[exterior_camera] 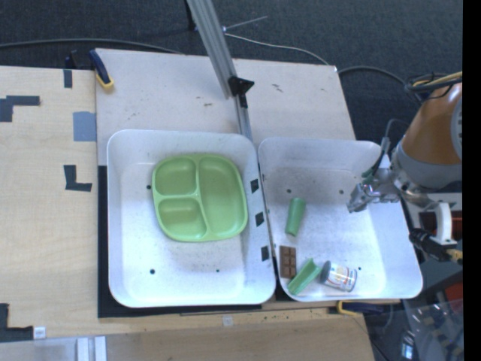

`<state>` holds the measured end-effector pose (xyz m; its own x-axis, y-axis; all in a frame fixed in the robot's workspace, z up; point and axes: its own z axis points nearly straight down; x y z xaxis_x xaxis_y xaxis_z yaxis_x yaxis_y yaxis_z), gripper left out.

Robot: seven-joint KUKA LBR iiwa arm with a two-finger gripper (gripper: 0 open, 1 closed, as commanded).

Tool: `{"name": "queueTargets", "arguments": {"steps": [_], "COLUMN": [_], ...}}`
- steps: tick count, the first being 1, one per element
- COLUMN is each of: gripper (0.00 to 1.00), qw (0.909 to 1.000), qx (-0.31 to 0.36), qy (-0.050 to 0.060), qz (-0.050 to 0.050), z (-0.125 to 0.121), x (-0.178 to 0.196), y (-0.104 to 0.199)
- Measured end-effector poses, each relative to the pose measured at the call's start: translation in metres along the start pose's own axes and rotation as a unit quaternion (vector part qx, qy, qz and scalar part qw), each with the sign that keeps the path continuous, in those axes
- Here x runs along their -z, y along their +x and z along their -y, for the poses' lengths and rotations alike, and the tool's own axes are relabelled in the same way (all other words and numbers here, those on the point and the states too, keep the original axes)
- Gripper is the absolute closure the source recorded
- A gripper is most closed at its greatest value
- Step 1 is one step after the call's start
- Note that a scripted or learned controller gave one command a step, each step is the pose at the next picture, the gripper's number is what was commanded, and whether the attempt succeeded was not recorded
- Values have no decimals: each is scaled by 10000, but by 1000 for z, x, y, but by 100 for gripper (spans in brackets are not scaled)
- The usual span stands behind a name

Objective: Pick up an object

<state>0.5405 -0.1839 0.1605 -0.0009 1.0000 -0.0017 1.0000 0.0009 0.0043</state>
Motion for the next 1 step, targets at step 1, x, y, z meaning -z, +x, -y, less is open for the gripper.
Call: {"name": "queueTargets", "arguments": {"steps": [1], "gripper": [100], "qw": [10000], "qx": [8], "qy": [-8], "qz": [1], "z": [-7], "x": [61], "y": [4]}}
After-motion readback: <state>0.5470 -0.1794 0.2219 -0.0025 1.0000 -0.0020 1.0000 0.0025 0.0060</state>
